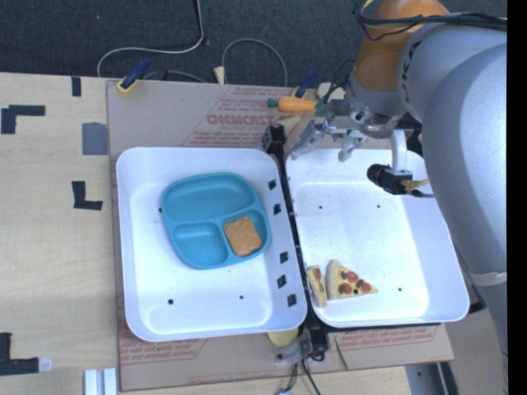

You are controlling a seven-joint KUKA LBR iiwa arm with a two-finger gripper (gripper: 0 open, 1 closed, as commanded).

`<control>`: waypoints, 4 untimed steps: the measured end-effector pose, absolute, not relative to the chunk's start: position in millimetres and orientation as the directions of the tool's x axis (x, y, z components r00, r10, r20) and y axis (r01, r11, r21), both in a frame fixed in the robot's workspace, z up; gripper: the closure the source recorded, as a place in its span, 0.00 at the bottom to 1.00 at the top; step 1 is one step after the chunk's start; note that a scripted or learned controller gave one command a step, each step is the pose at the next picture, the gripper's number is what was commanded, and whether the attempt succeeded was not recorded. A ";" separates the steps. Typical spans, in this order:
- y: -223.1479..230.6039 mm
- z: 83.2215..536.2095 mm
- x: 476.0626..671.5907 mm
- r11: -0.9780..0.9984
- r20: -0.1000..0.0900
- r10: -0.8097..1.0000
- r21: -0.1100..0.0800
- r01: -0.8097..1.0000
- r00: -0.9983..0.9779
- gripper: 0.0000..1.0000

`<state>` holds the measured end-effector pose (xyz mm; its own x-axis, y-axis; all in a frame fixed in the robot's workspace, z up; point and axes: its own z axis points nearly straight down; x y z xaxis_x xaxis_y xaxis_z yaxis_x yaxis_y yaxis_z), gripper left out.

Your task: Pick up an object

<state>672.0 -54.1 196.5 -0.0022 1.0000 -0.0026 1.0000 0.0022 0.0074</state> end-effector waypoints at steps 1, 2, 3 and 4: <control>-86.7 193.2 605.6 -0.004 -0.002 1.000 -0.005 1.000 0.004 0.00; -95.9 117.3 654.4 0.002 -0.002 1.000 -0.002 1.000 -0.002 0.00; -96.0 83.9 667.6 0.003 -0.007 1.000 -0.005 1.000 -0.003 0.00; -94.6 95.7 668.7 0.001 -0.005 1.000 0.002 1.000 -0.001 1.00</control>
<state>668.7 -94.6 95.7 -0.0014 1.0000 -0.0049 1.0000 0.0015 0.0020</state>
